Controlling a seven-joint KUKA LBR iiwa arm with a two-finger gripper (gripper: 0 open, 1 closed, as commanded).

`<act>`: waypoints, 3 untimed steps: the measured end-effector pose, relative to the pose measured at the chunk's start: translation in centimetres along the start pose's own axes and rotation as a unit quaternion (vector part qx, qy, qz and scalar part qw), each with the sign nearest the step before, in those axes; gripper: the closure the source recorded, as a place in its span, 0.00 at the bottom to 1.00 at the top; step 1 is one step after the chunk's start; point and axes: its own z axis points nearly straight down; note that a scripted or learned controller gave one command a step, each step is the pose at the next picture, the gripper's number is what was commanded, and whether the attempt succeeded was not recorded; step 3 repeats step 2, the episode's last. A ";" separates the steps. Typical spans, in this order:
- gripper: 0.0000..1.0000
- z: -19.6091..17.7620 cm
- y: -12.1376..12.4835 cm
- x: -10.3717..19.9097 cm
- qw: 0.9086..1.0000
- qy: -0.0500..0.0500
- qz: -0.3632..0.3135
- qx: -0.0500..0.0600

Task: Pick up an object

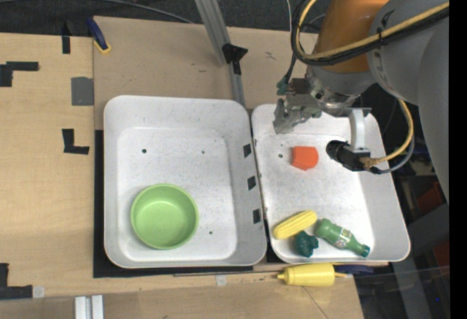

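Observation:
My gripper (290, 119) hangs over the far left corner of the right bin (379, 233), pointing down, with nothing visible between its fingers. An orange block (306, 157) lies just in front of and to the right of it, apart from it. Near the bin's front edge lie a yellow corn cob (294, 223), a small dark green piece (305, 243) and a green bottle (342, 236). A green bowl (164, 215) sits in the front left of the left bin (175, 120).
A yellow bottle-shaped object (310, 275) lies on the bench just outside the right bin's front rim. A grey metal pole (211, 14) slants up behind the bins. Black cable and a black fitting (349, 155) hang from the arm over the right bin's far side.

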 end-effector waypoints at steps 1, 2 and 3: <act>1.00 -0.7 -1.2 5.8 1.000 0.000 -0.001 0.000; 1.00 -0.3 -2.7 9.9 1.000 -0.001 0.000 0.001; 1.00 -0.3 -2.7 9.9 1.000 -0.001 0.000 0.001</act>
